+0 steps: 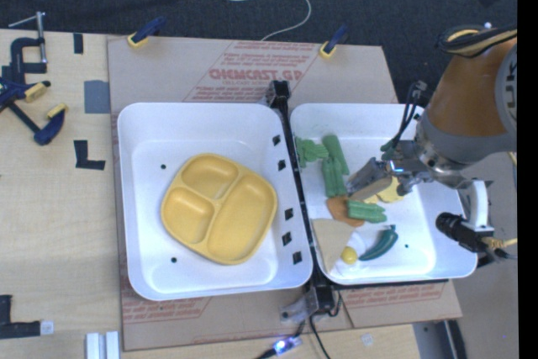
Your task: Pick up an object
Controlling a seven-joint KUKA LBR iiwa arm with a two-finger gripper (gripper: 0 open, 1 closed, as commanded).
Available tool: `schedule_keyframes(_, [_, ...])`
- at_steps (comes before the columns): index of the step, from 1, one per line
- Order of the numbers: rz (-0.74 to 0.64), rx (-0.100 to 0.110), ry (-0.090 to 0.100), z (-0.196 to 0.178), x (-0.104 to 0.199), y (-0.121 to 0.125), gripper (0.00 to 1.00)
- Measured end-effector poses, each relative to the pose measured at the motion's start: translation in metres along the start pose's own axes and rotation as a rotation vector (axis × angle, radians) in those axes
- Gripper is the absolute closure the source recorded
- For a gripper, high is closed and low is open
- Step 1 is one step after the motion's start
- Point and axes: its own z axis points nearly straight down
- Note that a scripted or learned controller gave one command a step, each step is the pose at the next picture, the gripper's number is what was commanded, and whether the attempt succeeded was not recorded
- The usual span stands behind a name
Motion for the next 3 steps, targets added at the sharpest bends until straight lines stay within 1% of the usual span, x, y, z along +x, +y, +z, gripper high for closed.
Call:
schedule_keyframes(1, [-0.003,-0.012,-0.002,-0.006,0.000,0.003,0.00])
schedule_keyframes(2, [-0.003,-0.007,-0.002,0.043,0.005,-0.006,0.00])
schedule_keyframes(3, [-0.002,-0.006,-0.001,0.100,-0.004,-0.006,0.00])
